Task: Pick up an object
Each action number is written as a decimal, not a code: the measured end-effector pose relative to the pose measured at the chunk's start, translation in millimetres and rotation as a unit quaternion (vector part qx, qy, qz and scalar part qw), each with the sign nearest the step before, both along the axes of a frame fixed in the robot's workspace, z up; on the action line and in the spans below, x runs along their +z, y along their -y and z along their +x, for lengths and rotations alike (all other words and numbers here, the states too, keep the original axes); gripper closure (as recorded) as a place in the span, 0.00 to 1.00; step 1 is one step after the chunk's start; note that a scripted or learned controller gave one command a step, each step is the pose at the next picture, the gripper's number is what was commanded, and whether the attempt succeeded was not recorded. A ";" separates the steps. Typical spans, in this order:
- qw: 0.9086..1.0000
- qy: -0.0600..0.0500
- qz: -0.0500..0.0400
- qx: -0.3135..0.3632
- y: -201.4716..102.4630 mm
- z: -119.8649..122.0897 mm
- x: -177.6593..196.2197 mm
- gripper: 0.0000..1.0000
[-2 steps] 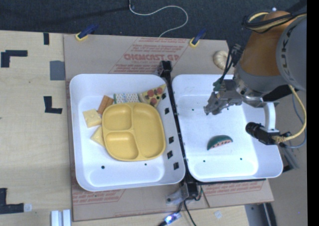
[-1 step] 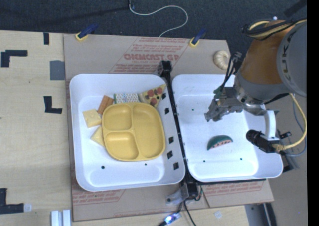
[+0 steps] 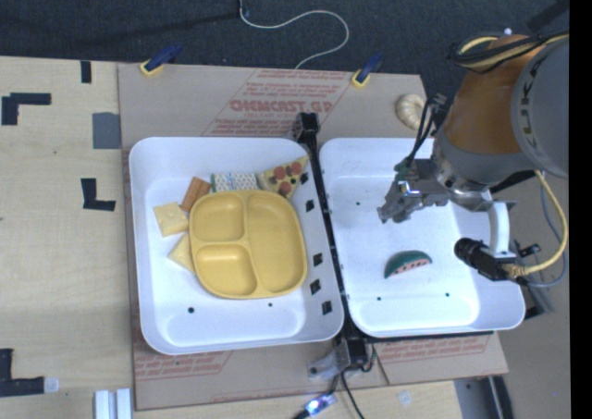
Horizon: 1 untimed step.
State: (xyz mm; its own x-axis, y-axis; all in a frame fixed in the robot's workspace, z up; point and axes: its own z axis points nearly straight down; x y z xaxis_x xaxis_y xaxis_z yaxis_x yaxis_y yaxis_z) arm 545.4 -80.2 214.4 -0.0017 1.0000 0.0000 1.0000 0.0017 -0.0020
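A yellow plastic divided plate (image 3: 248, 244) fills the left white bin (image 3: 148, 223). In the right white bin (image 3: 356, 223), the tool (image 3: 396, 205) hangs above a small watermelon-slice toy (image 3: 408, 264); whether its grip is spread, I cannot tell.

The yellow plate (image 3: 248, 244) partly hides small food pieces (image 3: 185, 209); tool (image 3: 396, 205) fingers blurred.

Grey arm (image 3: 504, 121) reaches in from the right — gripper (image 3: 396, 206) pointing down-left.
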 end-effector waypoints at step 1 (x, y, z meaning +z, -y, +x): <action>1.000 0.000 0.000 -0.001 11.1 0.7 2.8 1.00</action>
State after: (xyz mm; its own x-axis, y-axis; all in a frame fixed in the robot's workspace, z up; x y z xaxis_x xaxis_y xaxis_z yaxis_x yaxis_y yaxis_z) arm 546.1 -91.4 217.2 -0.0006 1.0000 0.0000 1.0000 0.0006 -0.0019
